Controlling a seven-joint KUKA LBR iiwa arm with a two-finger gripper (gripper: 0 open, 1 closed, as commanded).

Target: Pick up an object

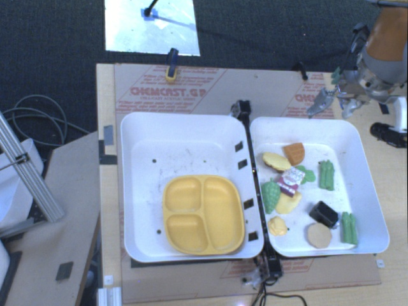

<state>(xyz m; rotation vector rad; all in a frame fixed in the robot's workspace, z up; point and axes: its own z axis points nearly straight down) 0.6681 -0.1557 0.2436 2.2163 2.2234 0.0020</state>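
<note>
Across the worktop (191, 81) sit two glossy white bins: the left bin (137, 171) bears a yellow three-compartment tray (204, 213); the right bin (363, 164) holds small plastic toy foods (293, 180). At upper right, metal jaws stand apart, empty.

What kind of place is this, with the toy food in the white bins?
Probably a robot lab or test bench. A robot arm with a gripper hangs over two white bins: one holds a yellow divided tray, the other toy food. Loose cables lie on the dark carpet.
</note>
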